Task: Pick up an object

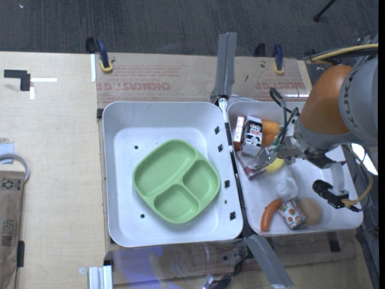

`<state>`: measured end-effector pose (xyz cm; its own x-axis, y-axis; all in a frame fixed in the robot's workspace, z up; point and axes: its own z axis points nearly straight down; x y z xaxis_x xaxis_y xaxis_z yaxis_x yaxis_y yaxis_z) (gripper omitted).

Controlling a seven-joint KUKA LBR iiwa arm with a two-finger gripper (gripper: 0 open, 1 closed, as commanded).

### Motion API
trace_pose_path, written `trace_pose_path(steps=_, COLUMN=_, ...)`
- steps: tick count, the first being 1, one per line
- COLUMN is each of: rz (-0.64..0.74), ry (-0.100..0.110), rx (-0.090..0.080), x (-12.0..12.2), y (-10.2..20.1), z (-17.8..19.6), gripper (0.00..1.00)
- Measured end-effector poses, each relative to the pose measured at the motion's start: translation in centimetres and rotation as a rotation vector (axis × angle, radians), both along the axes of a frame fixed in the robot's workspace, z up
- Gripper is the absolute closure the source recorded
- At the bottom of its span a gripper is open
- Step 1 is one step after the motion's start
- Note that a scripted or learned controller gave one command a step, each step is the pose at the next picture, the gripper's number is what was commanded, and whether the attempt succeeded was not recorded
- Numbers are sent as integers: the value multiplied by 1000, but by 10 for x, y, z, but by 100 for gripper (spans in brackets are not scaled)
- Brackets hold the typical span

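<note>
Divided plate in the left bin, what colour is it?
Light green, seen clearly in the camera view.

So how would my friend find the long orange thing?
Look in the right white bin, the cluttered one where the grey arm reaches in. Near its front-left corner lies a long orange carrot-shaped toy, leaning beside a small round printed can. It's the only long, thin orange thing there.

This is looking like a robotics lab or test cell rather than a home. A pale wooden bench point(48, 161) is carrying two shallow white bins point(114, 161), and clamps point(103, 58) are pinning a printed cardboard sheet point(156, 80) along its far edge. A grey industrial arm with an orange band point(328, 98) is reaching in from the right, trailing cables. Black tape marks point(18, 77) are sitting on the bench top, and dark carpet point(150, 11) is lying beyond it.
</note>
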<state>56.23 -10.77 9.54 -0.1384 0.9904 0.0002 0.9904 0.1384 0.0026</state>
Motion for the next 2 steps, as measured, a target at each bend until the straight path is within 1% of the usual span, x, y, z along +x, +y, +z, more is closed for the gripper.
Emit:
trace_pose_path(steps=1, rz=-5, ry=-12, rx=-5, x=3, y=-3, z=12, gripper=100)
trace_pose_path(steps=2, rz=0, ry=4, rx=-2, x=15, y=47, z=131, gripper=100)
